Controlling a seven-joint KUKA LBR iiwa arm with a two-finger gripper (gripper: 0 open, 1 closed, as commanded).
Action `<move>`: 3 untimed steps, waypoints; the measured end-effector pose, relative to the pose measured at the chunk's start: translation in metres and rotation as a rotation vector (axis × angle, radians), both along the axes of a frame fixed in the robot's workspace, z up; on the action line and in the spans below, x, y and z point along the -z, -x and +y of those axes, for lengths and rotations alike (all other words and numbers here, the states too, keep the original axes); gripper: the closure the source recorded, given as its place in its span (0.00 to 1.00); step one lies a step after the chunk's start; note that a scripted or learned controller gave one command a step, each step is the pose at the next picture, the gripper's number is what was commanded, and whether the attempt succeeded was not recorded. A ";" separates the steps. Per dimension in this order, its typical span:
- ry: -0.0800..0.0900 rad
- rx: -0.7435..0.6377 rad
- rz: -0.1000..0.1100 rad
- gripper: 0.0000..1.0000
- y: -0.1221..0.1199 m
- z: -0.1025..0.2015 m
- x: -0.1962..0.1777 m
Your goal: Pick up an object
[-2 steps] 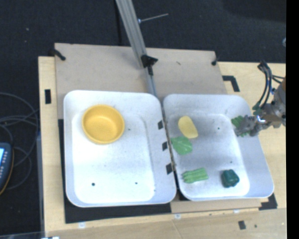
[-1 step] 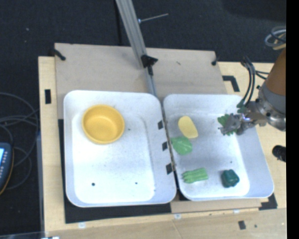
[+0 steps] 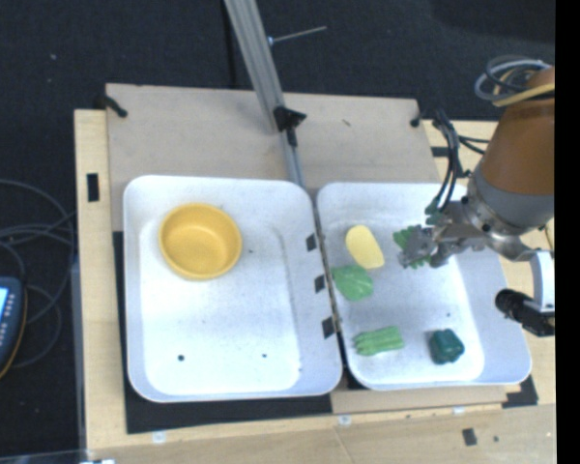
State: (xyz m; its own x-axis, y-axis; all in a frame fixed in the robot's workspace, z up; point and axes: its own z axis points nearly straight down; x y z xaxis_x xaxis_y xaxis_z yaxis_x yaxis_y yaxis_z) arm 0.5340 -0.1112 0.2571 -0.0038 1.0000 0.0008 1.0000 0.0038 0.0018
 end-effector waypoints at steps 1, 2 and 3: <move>0.000 -0.001 0.001 1.00 0.003 0.054 -0.006; 0.000 0.000 0.002 1.00 0.001 0.096 -0.004; 0.000 0.001 0.003 1.00 0.002 0.145 0.015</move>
